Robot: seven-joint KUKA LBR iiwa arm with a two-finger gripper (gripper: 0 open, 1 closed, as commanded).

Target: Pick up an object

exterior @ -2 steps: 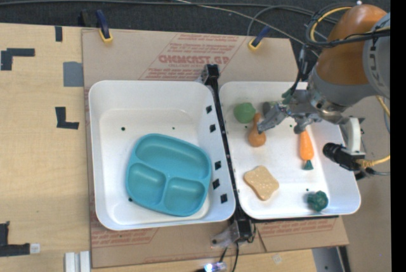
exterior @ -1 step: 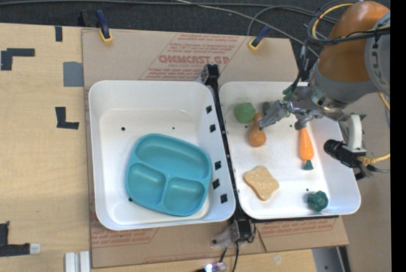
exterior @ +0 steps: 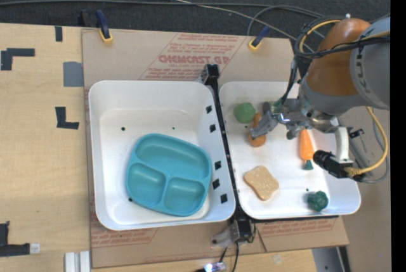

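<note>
Camera view: we see tool [exterior: 265, 128] right over a brown lump [exterior: 257, 139]; can't tell its state.

Grey arm [exterior: 374, 68], orange band, yellow and black cables

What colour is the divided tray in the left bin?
Light blue tray; camera view.

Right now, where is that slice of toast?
The slice of toast lies in the right bin, near its front edge, below the fingers and left of the small dark green piece.
</note>
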